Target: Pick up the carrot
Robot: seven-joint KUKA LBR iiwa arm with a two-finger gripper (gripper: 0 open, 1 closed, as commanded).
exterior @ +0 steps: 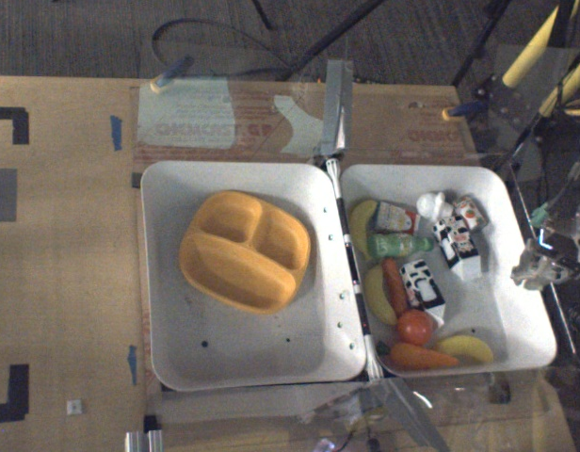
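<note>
Carrot [422, 356] lies at the near edge of the right bin [497, 309], just beside a tomato [415, 327] and a yellow banana-like piece [465, 348]. Claw [542, 264] sits over the bin's right rim, well apart; open or closed, cannot tell. Left bin [233, 337] holds an orange divided tray [245, 250].

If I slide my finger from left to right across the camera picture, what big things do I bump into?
Blue tape strip → yellow divided plastic plate → small green plastic bottle → black-and-white patterned carton → the robot's gripper.
</note>
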